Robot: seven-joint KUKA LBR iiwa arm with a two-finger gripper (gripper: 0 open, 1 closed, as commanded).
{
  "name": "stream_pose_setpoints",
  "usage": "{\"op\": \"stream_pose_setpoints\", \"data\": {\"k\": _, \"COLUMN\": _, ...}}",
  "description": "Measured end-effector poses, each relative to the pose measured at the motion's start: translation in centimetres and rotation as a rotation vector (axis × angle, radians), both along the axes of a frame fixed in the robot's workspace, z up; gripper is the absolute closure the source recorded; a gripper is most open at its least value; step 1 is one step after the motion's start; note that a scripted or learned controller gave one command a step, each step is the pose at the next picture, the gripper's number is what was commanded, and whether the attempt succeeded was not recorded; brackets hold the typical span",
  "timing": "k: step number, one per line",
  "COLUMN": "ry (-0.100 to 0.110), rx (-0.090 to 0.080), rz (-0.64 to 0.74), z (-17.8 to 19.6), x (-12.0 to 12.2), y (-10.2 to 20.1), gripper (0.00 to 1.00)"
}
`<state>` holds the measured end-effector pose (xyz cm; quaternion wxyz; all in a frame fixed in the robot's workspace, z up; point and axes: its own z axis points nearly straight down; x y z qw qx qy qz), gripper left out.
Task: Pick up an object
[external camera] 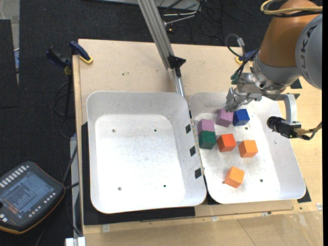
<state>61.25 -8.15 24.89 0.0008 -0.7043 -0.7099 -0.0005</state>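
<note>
While the grey arm (294, 40) with its orange band reaches in from the right, its gripper (234, 102) hangs low over the far part of the right bin (287, 181), its tip just above a purple cube (224, 118) and right beside a blue cube (241, 117); whether the gripper is spread or closed cannot be told from this slanted view, and nothing is seen clamped in it. All the blocks lie in the right bin: the purple and blue cubes sit touching or nearly so under the gripper, a second, paler purple cube (207, 125) rests near the bin's left wall with a green cube (207, 139) pressed against its near side, a red-orange cube (226, 142) sits just right of the green one, an orange cube (248, 148) lies beside that, and another orange cube (234, 177) stands apart, nearer the front rim. Beside it, the left bin (102, 106) shows only a speckled white floor. Both bins rest on a pale wooden bench (128, 60), with a blue and yellow clamp (77, 50) at its far left corner and a handheld control pendant (25, 196) lying off the bench at the lower left
</note>
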Motion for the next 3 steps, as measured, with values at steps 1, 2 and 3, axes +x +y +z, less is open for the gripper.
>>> {"op": "stream_pose_setpoints", "data": {"k": 1, "ry": 0.0, "rx": -0.001, "rz": -0.001, "z": -1.1, "x": 0.2, "y": 4.8, "gripper": 1.0}}
{"op": "stream_pose_setpoints", "data": {"k": 2, "ry": -0.003, "rx": 0.0, "rz": 0.0, "z": -0.2, "x": 0.6, "y": 10.2, "gripper": 1.0}}
{"op": "stream_pose_setpoints", "data": {"k": 3, "ry": -0.004, "rx": 0.0, "rz": 0.0, "z": 0.2, "x": 1.7, "y": 15.0, "gripper": 1.0}}
